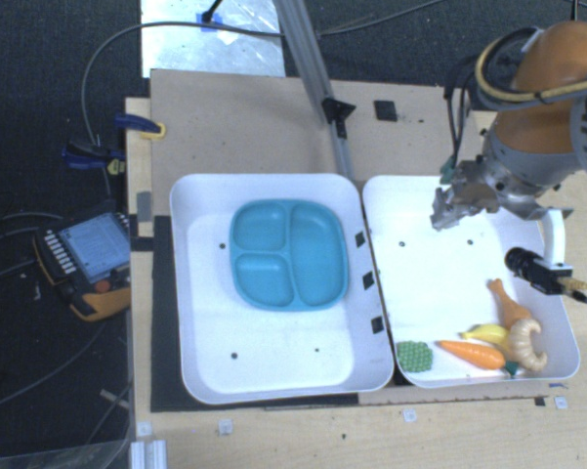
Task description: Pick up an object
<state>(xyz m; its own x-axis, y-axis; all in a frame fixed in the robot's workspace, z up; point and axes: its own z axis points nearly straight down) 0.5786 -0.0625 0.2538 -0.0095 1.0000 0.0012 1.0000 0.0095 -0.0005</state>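
My gripper (447, 209) hangs over the back part of the right bin (410, 291), with nothing visible between its fingers. Several toy foods sit in that bin's front right corner, well away from it: an orange carrot (472, 353), a yellow banana (486, 334), a brown drumstick (509, 305), a beige curled piece (528, 343) and a green broccoli-like piece (415, 357) near the front edge.
A blue divided plate (289, 253) lies in the left bin (205, 340). A grey pole (308, 57) slants across the bench behind the bins. Clamps and a handheld device (88, 257) lie off the bench at left.
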